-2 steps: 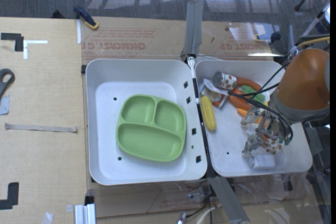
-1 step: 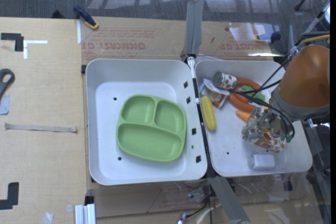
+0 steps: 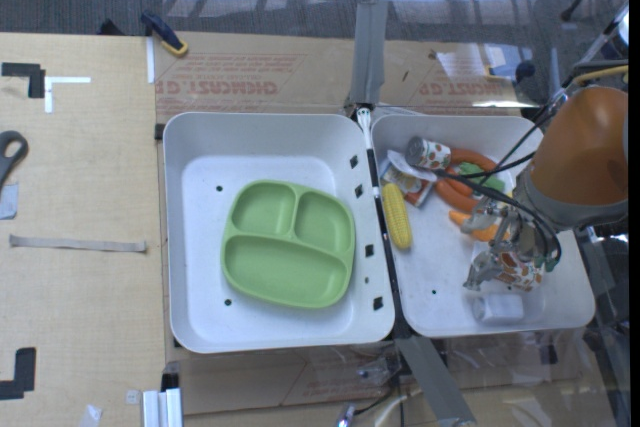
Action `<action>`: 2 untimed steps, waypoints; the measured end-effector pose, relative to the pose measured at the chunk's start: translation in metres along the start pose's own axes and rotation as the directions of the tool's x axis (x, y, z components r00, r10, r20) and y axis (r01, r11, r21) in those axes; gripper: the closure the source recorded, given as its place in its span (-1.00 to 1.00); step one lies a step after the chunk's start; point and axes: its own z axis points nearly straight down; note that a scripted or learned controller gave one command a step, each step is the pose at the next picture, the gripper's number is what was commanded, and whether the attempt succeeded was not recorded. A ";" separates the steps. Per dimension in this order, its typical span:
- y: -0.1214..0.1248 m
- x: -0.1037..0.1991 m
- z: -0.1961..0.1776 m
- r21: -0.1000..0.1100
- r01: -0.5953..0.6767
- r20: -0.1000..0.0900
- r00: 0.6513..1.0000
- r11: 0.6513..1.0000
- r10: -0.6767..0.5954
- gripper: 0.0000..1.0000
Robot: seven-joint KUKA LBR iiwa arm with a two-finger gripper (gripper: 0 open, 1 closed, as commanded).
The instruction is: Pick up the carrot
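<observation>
The carrot (image 3: 458, 187) is an orange stick lying across the back half of the right bin (image 3: 430, 310), with a green bit at its right end. More orange shows just below it, at the wrist's edge. My gripper (image 3: 497, 260) hangs low in the same bin, in front of and slightly right of the carrot. The wrist and cables cover its tip. A small patterned object (image 3: 518, 269) lies right against the gripper.
A yellow corn cob (image 3: 398, 215) lies by the right bin's left wall. A patterned cup (image 3: 428, 154) lies on its side at the back. A pale block (image 3: 498, 307) rests near the front wall. The left bin (image 3: 190, 235) holds a green divided plate (image 3: 290, 243).
</observation>
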 end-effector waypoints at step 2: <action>0.037 -0.061 0.010 -0.001 0.058 -0.004 0.998 0.998 -0.058 1.00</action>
